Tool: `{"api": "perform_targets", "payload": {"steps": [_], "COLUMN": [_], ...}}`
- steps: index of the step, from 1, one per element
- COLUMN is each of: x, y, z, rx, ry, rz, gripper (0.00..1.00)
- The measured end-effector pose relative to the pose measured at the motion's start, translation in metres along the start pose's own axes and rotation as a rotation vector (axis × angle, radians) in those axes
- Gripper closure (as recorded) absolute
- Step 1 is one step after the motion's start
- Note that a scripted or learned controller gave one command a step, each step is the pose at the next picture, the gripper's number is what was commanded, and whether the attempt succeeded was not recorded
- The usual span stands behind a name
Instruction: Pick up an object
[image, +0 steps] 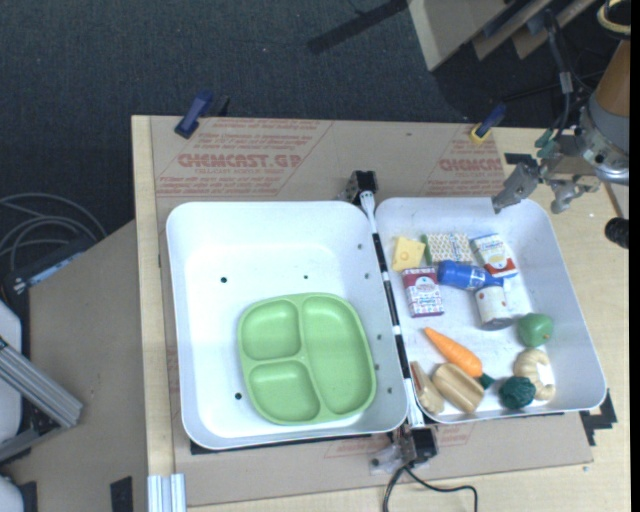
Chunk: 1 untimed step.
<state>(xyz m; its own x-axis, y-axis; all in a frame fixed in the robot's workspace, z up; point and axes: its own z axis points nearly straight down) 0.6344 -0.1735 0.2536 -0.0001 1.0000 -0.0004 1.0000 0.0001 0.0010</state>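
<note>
The end effector (535, 190) hangs above the far right corner of the right bin (572, 290), over the rim, and its two fingers stand spread apart with nothing between them. The arm enters from the right edge of the view.

The right bin holds all the small things. Near its far wall lie a yellow cheese wedge (407, 252), a pale checked packet (447, 246) and a small white carton (493, 253) with blue and red print. Just nearer than these, a red and white box (424, 292) lies beside a blue can (461, 275), and a grey and white can (494, 305) lies next to the blue one. Toward the middle of the bin there is an orange carrot (455, 349). A green round fruit (535, 328) lies close to the bin's right wall. Along the near wall sit a bread roll (455, 387), a dark green broccoli piece (517, 393) and a pale mushroom-like piece (535, 366).

The left bin (200, 300) touches the right bin along one side and carries a green divided plate (305, 357) with three compartments. Both bins rest on the brown table (150, 250).
</note>
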Motion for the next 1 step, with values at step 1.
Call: {"api": "perform_targets", "payload": {"steps": [1], "x": [0.0756], "y": [-0.0207], "z": [0.1262], "rx": [0.005], "ry": [0.002], "rz": [-0.001], "gripper": [0.0]}}
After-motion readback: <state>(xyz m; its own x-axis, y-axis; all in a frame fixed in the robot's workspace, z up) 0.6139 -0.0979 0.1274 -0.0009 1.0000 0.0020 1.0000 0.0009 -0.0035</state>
